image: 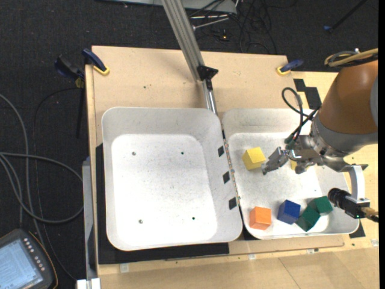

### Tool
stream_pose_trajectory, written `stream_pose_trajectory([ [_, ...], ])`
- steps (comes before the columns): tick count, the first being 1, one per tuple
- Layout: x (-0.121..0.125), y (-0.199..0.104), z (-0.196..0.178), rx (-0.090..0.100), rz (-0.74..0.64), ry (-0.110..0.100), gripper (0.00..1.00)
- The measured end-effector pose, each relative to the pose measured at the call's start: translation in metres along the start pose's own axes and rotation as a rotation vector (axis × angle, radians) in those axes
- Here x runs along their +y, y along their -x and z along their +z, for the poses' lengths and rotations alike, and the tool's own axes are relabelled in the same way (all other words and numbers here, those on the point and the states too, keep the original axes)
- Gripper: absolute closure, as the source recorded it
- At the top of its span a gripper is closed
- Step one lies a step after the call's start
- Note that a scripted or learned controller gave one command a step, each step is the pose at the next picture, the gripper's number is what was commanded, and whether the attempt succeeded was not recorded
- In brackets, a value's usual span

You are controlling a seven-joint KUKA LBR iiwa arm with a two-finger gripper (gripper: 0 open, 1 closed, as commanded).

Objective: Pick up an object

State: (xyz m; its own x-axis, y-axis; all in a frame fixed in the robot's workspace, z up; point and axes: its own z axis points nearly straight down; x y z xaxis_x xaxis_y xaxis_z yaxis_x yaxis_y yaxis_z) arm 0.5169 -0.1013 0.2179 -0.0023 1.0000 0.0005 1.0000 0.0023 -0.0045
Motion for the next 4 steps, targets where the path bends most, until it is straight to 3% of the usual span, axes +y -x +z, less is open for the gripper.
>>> stream_pose_trajectory([
  [1, 0.001, 0.0, -0.002, -0.001, 0.003, 0.004, 0.0],
  [3, -0.012, 0.004, 0.122, 0.001, 0.005, -0.002, 0.0],
  [4, -0.012, 0.004, 0.122, 0.0, 0.004, 0.004, 0.0],
])
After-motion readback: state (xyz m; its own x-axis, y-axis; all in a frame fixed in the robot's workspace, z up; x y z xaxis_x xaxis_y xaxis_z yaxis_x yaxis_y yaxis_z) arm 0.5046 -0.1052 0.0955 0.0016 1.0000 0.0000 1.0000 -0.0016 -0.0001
